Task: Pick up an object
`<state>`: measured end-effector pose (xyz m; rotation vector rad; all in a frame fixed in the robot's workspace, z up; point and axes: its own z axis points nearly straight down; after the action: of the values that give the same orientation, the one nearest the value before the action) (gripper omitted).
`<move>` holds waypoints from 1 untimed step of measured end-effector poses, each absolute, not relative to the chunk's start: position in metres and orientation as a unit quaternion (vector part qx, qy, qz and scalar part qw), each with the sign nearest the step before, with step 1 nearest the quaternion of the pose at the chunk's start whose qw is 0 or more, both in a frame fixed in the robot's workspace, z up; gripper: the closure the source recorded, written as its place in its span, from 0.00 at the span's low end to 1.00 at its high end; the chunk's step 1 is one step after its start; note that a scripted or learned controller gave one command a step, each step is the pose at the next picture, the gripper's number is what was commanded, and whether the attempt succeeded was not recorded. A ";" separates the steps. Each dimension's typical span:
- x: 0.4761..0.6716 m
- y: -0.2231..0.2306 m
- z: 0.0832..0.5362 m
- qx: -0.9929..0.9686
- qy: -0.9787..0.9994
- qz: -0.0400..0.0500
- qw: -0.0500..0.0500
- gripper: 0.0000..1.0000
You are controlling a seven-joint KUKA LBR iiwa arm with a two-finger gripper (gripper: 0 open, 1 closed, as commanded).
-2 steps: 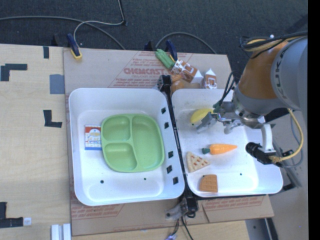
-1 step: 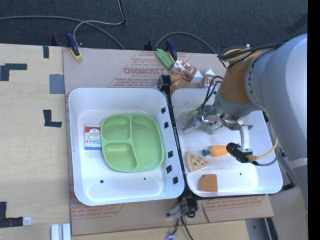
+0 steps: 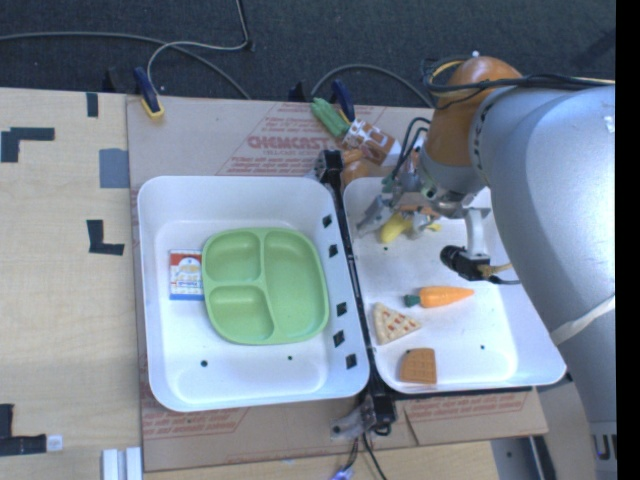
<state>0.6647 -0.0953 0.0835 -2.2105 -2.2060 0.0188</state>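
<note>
Reaching for a pick in the far part of the right bin

Camera view: I see my gripper [image 3: 392, 211] low over the right bin [image 3: 500, 353], fingers apart and astride a yellow piece [image 3: 394, 230], nothing clamped. The carrot [image 3: 442, 296], waffle wedge [image 3: 395, 323] and cracker [image 3: 418, 366] lie nearer; the green plate [image 3: 266, 284] sits in the left bin [image 3: 160, 268]. I judge the next move needs a firm close, then a lift.

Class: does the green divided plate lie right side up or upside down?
Right side up: the green plate in the left bin shows its three hollow sections facing the camera.
</note>
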 end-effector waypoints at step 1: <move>0.663 -0.098 0.092 -0.708 -0.706 0.010 0.009 1.00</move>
<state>0.6630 -0.0977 0.0917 -2.2113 -2.2060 0.0312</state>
